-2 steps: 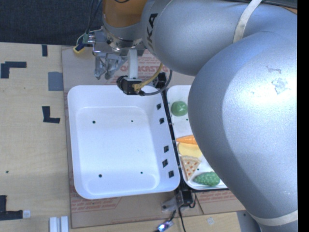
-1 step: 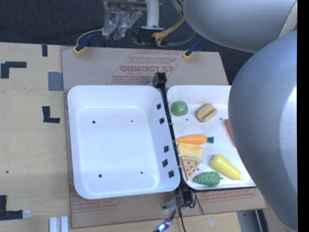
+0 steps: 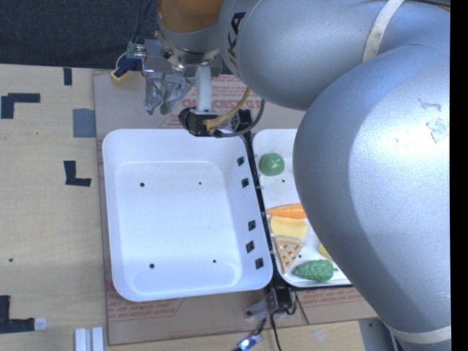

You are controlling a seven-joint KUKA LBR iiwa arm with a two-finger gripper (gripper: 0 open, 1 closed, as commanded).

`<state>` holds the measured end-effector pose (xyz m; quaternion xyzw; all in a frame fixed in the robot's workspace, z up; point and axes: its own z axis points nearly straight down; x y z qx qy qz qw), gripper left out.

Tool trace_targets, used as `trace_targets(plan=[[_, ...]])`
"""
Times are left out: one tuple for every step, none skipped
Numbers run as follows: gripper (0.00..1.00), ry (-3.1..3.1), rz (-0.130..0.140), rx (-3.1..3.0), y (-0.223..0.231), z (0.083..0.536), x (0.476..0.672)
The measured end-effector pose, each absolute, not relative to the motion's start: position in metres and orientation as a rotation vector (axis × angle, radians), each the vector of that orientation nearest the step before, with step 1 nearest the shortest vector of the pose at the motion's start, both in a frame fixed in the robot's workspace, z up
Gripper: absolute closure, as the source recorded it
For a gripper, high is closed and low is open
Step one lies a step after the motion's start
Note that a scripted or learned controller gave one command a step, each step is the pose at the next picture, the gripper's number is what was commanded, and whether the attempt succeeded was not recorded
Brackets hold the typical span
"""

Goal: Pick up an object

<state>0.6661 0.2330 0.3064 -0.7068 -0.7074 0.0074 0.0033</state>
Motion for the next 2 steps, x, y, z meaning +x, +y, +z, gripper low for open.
trace_targets(plan=[[1.0,-2.232,-0.026,-2.223,0.234,0.546,0.667],[1.0,-2.216,0.029,-2.215,0.233,0.366,0.667]])
